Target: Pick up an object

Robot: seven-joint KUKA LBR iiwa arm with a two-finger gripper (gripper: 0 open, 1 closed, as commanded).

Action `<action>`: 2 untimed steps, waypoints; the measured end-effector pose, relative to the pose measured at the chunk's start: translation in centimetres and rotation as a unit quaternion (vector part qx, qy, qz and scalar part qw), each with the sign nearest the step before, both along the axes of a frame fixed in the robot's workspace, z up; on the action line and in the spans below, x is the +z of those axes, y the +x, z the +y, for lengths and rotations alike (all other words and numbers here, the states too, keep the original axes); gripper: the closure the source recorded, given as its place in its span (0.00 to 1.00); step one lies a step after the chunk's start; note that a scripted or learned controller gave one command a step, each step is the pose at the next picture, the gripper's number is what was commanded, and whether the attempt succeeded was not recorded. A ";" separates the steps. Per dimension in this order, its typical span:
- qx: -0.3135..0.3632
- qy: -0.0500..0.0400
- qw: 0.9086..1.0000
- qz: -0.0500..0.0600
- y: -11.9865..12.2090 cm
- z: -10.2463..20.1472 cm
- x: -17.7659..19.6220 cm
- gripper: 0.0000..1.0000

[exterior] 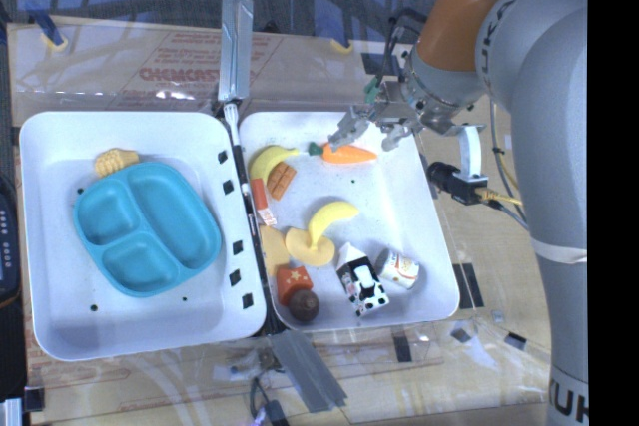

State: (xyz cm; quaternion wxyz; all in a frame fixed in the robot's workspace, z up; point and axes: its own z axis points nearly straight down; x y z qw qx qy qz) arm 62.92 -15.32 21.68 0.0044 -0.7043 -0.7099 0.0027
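An orange toy carrot with a green tip lies at the back of the right bin. My gripper hovers just above and behind it, open, fingers spread, with one fingertip to the carrot's left and the other over its right end. Nothing is held between them. Elsewhere in that bin lie a yellow banana, a brown waffle-like piece, a second banana, a tan slice, a red block, a brown ball, a cow-patterned carton and a small white cup.
The left bin holds a blue divided plate with a yellow corn piece at its back edge. A metal bar stands at the ridge between the bins. The arm's grey body fills the right side.
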 end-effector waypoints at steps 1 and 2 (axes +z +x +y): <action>0.050 0.000 0.999 -0.001 2.7 -1.5 -12.6 0.00; 0.053 0.001 0.999 0.001 2.6 -1.4 -12.0 1.00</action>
